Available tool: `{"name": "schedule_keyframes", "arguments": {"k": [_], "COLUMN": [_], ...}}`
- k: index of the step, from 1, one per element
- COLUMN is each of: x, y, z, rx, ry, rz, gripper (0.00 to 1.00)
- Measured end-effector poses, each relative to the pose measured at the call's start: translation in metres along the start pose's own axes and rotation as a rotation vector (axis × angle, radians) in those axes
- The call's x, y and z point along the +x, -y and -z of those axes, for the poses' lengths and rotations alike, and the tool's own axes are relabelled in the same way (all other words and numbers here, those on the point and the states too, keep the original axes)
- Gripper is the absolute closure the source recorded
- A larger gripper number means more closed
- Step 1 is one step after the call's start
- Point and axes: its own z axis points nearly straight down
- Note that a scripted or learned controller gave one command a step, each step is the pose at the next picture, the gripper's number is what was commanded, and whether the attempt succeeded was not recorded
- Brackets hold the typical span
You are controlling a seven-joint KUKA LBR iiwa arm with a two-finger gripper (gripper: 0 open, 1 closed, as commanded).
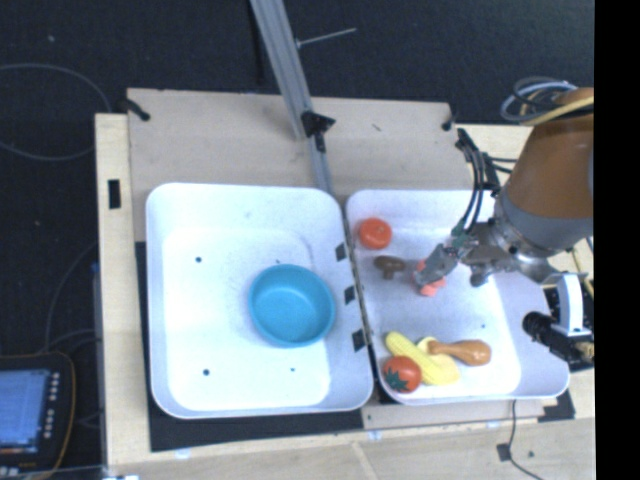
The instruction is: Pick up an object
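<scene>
Gripper [436,268] sits low in the right bin [500,223], fingertips at a small red-pink object [431,288] — looks like I'm closing on it, but I cannot tell whether the fingers are clamped or apart. Step: grasp, lift not yet done. Brown piece [389,264] lies just beside, orange ball [375,233] near it. Next move, as I judge it — confirm grip, then rise straight up, clear of the corn [424,359] and tomato [402,373].
</scene>
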Motion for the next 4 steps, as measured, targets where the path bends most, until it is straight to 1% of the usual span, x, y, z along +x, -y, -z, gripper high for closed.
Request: {"name": "schedule_keyframes", "arguments": {"k": [1,2,3,4], "x": [-0.008,-0.017,-0.019,-0.019], "y": [0.003,0.007,0.008,0.005], "z": [-0.046,-0.107,-0.134,-0.12], "rx": [0.005,0.006,0.003,-0.006], "ry": [0.003,0.003,0.003,0.001], "rz": [-0.005,-0.005,-0.007,-0.016], "gripper": [0.0,0.0,0.0,1.0]}}
